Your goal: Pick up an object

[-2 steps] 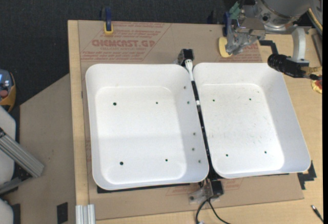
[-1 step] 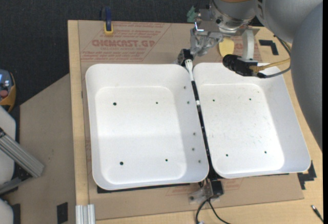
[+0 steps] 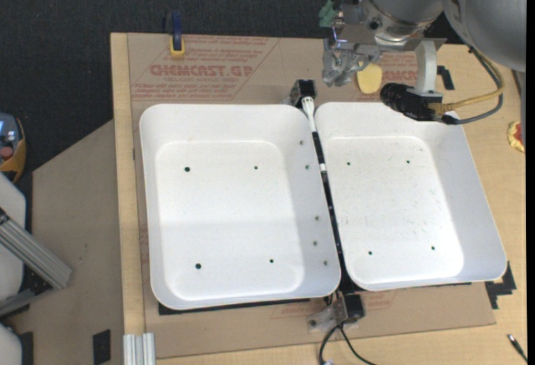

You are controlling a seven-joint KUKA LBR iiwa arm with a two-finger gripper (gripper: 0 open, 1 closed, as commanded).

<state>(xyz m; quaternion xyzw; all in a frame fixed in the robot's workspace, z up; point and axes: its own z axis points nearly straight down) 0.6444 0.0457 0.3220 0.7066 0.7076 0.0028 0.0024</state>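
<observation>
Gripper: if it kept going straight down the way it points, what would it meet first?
Probably the brown board just behind the right bin, not the bin itself; the gripper hangs above that strip, though depth is unclear.

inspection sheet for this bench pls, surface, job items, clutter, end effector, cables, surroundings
surface: brown board with printed lettering carries two shallow white bins, left bin and right bin, side by side and joined by a black strip.
job's things: a pale yellow object sits just beyond the right bin's far rim, by the end effector; contact cannot be judged.
clutter: a blue and yellow clamp at the board's far edge.
end effector: raised over the far edge of the right bin.
cables: a yellow cable runs from a black fitting; a dark cable leaves the near edge.
surroundings: dark carpet behind, metal framing at left.
</observation>
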